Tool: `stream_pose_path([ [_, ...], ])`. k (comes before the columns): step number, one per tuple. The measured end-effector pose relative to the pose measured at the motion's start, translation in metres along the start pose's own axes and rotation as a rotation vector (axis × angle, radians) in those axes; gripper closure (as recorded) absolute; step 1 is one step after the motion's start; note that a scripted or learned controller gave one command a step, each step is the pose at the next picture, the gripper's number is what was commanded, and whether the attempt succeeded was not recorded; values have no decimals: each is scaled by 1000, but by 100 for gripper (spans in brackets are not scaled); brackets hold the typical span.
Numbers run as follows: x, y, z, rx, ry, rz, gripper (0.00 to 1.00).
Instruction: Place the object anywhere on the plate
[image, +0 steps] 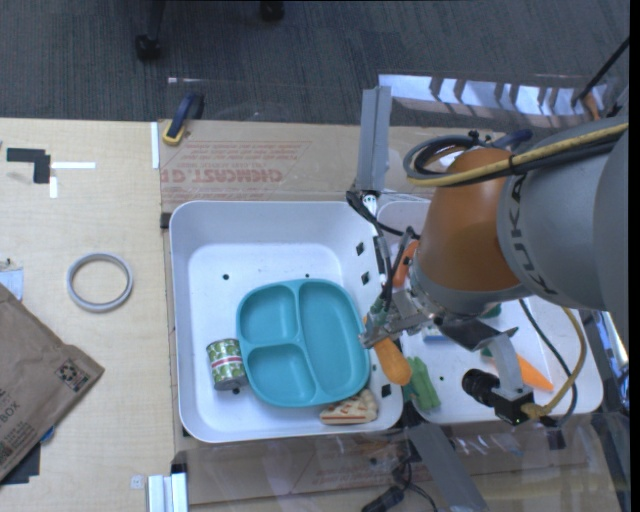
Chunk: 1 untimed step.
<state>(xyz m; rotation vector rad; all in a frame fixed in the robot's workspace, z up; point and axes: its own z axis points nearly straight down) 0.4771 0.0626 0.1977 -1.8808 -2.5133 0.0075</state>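
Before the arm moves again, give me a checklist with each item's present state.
1. Teal three-compartment plastic plate lies flat in the left white bin: ok.
2. Plate compartments free to receive an object: ok.
3. Orange carrot-shaped toy sits at the plate's right edge under the gripper; whether it is gripped: cannot tell.
4. Small green-labelled can touches the plate's left rim, outside it: ok.
5. Tan sandwich-like piece lies against the plate's lower edge, off it: ok.

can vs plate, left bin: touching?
Touching. In the camera view, the can lies against the plate's left edge with no white bin floor showing between them.
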Motion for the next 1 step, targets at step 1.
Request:
stream_pose_path([
  [1,0,0,0,0,0,-1,0],
])
